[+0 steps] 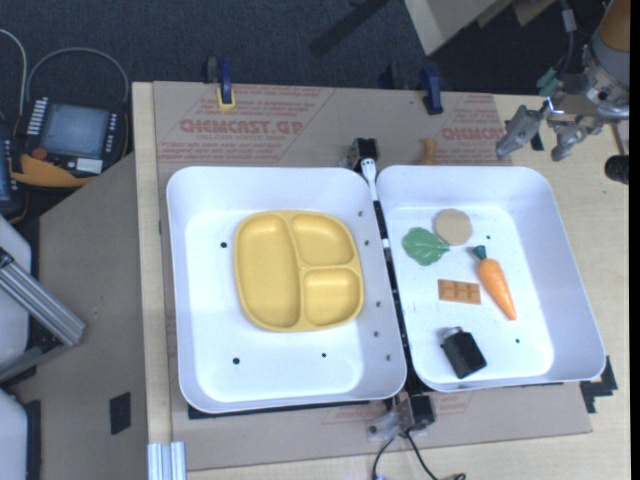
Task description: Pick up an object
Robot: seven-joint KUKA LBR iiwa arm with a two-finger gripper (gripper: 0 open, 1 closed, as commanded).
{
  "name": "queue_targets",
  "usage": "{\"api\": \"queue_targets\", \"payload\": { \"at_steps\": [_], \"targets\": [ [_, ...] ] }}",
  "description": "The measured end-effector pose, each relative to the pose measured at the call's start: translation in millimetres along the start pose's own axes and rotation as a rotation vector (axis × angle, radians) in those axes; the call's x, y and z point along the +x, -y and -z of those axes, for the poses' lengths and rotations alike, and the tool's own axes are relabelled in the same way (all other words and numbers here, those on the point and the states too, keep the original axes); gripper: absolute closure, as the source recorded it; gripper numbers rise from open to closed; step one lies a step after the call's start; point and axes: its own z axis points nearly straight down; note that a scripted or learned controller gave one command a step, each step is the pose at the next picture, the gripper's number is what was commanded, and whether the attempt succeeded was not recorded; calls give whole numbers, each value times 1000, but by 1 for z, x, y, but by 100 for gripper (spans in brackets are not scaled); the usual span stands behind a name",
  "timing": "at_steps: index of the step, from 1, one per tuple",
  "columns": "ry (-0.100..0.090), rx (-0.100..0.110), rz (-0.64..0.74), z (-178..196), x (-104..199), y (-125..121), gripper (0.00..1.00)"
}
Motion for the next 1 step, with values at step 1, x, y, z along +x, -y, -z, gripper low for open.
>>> {"api": "queue_targets", "payload": {
  "at_steps": [1],
  "targets": [
    [3,-11,2,7,0,-2,0]
  ]
}}
